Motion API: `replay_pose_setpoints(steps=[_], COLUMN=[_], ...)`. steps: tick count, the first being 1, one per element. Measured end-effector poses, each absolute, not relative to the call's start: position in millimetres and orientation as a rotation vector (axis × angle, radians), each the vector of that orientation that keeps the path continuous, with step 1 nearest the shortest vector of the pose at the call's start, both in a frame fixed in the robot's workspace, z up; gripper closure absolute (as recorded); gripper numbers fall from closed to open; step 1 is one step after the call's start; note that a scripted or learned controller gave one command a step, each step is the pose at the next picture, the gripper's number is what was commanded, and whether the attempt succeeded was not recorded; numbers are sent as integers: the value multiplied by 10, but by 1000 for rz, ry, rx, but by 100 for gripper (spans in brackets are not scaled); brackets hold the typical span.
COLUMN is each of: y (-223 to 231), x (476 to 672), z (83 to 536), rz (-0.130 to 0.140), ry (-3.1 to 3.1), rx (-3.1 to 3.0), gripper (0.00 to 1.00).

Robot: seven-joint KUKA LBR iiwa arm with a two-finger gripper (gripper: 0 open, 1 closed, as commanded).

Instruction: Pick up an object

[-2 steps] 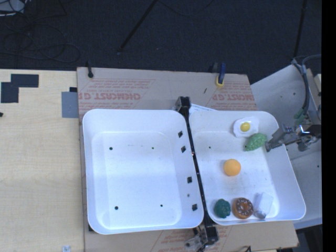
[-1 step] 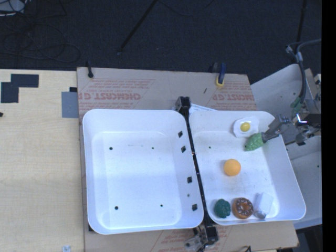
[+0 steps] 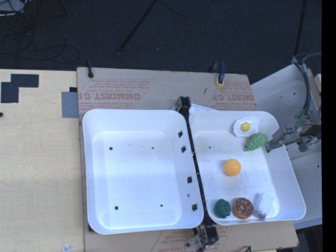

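The tool [image 3: 273, 143], finger state I cannot tell, sits beside the green lump [image 3: 256, 141]; it may nudge it toward the fried egg [image 3: 245, 126].

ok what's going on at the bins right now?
The grey KUKA arm reaches in from the right, its gripper at the right bin's far edge, right beside a light green leafy toy. Nothing is visibly held. Also in that bin: a fried-egg toy, an orange ball, a dark green lump, a chocolate sprinkled donut and a small white block. The left white bin sits alongside.
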State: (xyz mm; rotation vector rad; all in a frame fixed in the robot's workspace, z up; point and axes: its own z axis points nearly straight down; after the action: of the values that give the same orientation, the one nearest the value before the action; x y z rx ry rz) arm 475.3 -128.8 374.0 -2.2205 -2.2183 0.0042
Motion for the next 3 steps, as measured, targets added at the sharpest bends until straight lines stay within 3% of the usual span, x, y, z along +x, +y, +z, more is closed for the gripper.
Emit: replay_pose_setpoints(steps=[1,2,3], y=[-1551,-1117,-1330], x=[4752,4838,4754], z=[3498,4040,3561], rz=[6,-2,6], ry=[-2215,-2228,-2216], rx=[-2222,-2218,-2220], gripper=[0,0,0])
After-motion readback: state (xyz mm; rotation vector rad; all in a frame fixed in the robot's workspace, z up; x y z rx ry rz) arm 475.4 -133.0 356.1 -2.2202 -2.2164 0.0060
